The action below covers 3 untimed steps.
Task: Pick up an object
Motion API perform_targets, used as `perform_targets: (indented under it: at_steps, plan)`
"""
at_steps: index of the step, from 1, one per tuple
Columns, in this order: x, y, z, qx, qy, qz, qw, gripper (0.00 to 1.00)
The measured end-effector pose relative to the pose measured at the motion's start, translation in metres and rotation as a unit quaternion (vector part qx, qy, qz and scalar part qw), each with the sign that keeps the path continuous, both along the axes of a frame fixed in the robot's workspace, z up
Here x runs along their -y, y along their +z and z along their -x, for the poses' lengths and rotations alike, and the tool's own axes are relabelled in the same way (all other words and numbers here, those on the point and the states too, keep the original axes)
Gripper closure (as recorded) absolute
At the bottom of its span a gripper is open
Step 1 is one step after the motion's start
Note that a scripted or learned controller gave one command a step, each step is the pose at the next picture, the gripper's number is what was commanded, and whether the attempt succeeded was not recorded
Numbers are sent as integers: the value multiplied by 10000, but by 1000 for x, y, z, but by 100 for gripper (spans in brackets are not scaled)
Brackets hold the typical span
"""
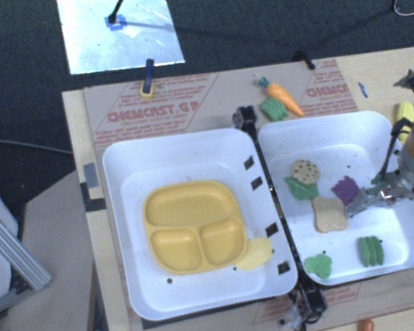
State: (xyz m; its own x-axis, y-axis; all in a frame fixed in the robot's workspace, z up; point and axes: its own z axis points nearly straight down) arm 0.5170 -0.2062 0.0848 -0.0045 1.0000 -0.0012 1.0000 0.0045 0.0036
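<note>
Where claw [353, 205] reaches, purple toy [345, 189] just above, tan bread slice [329, 215] beside

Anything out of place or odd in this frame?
Yes: a toy carrot and a green piece lie on the cardboard behind the right bin, outside both bins. A yellow piece sits beside the yellow tray, not in it.

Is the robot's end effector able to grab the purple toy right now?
Probably yes. The end effector sits low in the right bin, right beside the purple toy, with nothing between them. The tan bread piece lies close below and might get bumped.
</note>
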Motion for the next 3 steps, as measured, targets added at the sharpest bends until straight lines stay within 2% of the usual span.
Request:
perform_targets:
  at_steps: [1,2,3]
  plan:
    - [0,11,0,9,-3,3,10000,100]
    - [0,10,0,7,-3,1,10000,0]
    - [-112,2,-7,24,34,-12,10000,0]
